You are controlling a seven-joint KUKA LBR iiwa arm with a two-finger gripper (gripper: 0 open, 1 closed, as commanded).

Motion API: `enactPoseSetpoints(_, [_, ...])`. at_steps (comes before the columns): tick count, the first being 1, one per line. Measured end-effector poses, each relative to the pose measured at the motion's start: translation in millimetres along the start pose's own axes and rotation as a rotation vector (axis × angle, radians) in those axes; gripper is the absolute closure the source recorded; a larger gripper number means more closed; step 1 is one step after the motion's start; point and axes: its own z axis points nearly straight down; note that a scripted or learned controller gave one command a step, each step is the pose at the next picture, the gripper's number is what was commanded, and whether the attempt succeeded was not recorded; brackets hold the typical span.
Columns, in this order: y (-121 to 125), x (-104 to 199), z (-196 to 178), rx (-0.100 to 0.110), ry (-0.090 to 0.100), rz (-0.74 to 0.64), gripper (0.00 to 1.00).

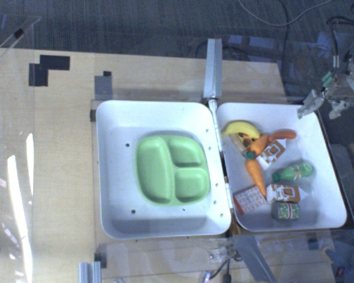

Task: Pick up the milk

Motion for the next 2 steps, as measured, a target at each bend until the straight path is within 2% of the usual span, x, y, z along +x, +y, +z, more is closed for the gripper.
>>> enactPoseSetpoints(1, [-16,43,148,-0.005,0.0,-0.249,0.0])
enactPoseSetpoints(2, [-14,43,138,-0.009,-0.001,-0.25,1.0])
